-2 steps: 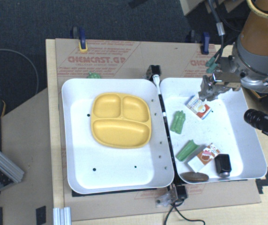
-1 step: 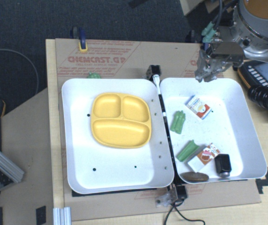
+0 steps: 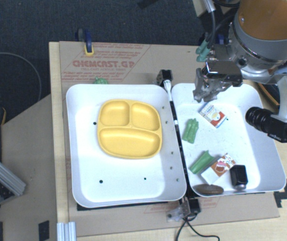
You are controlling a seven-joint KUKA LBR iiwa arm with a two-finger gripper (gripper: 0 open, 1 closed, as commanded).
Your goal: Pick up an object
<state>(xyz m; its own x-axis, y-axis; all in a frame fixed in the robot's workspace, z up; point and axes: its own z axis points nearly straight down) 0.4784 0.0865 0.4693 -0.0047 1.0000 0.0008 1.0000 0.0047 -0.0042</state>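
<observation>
Seen from above at a slant: two shallow white bins side by side on a cardboard sheet (image 3: pixel 111 56) printed with red lettering, dark carpet (image 3: pixel 43 14) beyond. Landmark for everything here: the yellow divided plate (image 3: pixel 129 128) in the middle of the left bin (image 3: pixel 83 174). Right of the plate, in the right bin (image 3: pixel 264 149): a pale green piece (image 3: pixel 190 130) nearest, a red-and-white packet (image 3: pixel 213 115) further right, then toward the near edge a darker green piece (image 3: pixel 201 162) touching a second red-and-white packet (image 3: pixel 223 165), a small black block (image 3: pixel 239 175) just beside that, and a flat brown oval (image 3: pixel 208 189) on the rim. Up and to the right of the plate, the gripper (image 3: pixel 202 95) hanging over the bin's far corner, just above the first packet; fingers too dark and blurred to tell whether spread or closed, nothing visibly between them. Arm body largely cut off by the top and right edges. Far right of the plate, a black cylindrical part (image 3: pixel 264 120), partly cropped and hard to identify. A blue clamp (image 3: pixel 88 40) at the cardboard's far edge.
</observation>
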